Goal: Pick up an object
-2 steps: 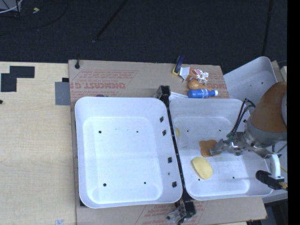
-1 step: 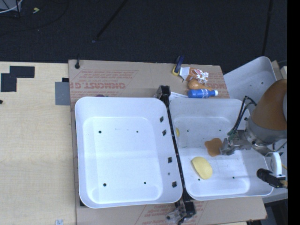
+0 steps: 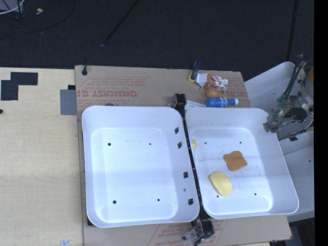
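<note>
The gripper [image 3: 272,122] is hovering at the right bin's [image 3: 287,188] edge; its grip I cannot tell.

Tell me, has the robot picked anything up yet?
Not yet. Nothing looks done: the toast and the yellow piece both lie in the right bin. The gripper sits at that bin's right edge, apart from both, and no object shows in it. Still left: reach in, close on one, and lift it.
</note>
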You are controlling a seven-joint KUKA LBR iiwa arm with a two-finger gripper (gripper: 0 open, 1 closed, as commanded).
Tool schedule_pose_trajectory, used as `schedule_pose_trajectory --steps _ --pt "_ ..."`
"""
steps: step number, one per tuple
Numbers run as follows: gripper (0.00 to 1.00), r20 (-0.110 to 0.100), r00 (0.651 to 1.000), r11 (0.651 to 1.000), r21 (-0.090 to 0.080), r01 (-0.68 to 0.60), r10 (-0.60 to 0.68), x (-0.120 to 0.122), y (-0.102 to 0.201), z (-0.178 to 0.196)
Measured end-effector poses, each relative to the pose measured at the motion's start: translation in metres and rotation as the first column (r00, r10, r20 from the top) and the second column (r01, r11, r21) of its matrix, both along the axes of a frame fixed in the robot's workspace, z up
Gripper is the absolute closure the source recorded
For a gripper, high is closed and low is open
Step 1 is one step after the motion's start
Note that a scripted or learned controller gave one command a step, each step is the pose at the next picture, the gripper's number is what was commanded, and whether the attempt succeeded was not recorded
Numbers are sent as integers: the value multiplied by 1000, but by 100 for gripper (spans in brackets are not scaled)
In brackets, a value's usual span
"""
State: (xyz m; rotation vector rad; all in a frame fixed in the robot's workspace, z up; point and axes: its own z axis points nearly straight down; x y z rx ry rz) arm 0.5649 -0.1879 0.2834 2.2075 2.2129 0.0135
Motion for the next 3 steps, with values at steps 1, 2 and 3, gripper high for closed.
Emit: schedule_pose_trajectory --steps 1,2,3 --pt "100 -18 1000 1000 10 -7 7 8 101 14" --pt "100 -27 1000 1000 10 -5 6 -4 193 -63" --pt "100 -6 1000 1000 5 1 -1 32 190 45"
